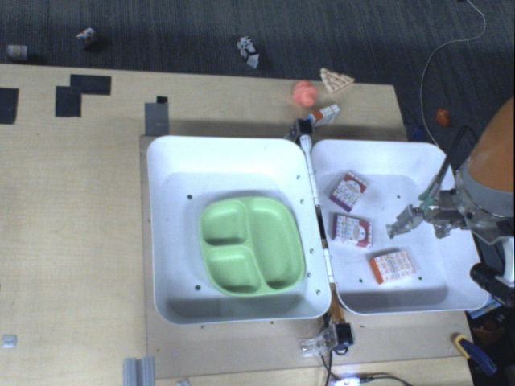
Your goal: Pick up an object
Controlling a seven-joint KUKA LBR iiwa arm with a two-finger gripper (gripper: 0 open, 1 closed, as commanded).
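Three small printed packets lie in the right bin (418, 161): a red and white packet (348, 190) at the upper left, a dark red packet (351, 230) below it, and an orange packet (392, 266) near the front. My gripper (404, 223) hangs over the right bin, reaching in from the right, just above and to the right of the orange packet and right of the dark red one. Nothing shows between its fingers. The left bin (173, 175) holds a green divided tray (251, 244).
Behind the bins on the bench lie a pink ball (304, 93), a wedge-shaped toy (336, 80) and a small tube (324, 115). Small clutter sits on the dark floor beyond. A cable and clip (334, 340) lie at the bins' front edge.
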